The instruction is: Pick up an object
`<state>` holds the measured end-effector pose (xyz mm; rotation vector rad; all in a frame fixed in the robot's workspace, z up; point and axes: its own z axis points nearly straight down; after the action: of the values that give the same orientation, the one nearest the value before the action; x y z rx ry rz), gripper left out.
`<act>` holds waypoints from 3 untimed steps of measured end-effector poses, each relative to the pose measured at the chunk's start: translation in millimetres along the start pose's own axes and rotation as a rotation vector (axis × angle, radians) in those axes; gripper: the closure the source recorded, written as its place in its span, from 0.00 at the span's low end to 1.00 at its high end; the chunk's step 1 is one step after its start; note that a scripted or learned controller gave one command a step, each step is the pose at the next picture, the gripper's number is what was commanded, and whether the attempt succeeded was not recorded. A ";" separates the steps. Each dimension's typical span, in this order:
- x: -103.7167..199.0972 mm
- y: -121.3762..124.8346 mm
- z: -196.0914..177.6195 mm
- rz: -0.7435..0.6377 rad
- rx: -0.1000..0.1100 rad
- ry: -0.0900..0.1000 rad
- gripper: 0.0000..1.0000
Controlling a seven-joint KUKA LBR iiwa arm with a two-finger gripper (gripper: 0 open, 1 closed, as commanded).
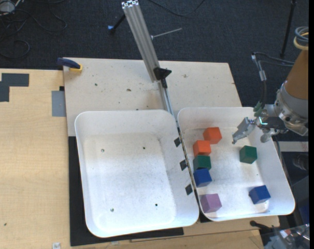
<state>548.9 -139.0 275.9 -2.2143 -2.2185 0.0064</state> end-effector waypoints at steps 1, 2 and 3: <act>-1.0 0.5 -2.2 0.003 -0.005 -0.001 0.00; -3.9 -2.3 42.1 0.003 0.000 -0.001 0.00; 5.9 -4.7 92.8 0.006 0.001 0.001 0.00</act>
<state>543.5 -132.9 183.1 -2.2199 -2.2113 0.0071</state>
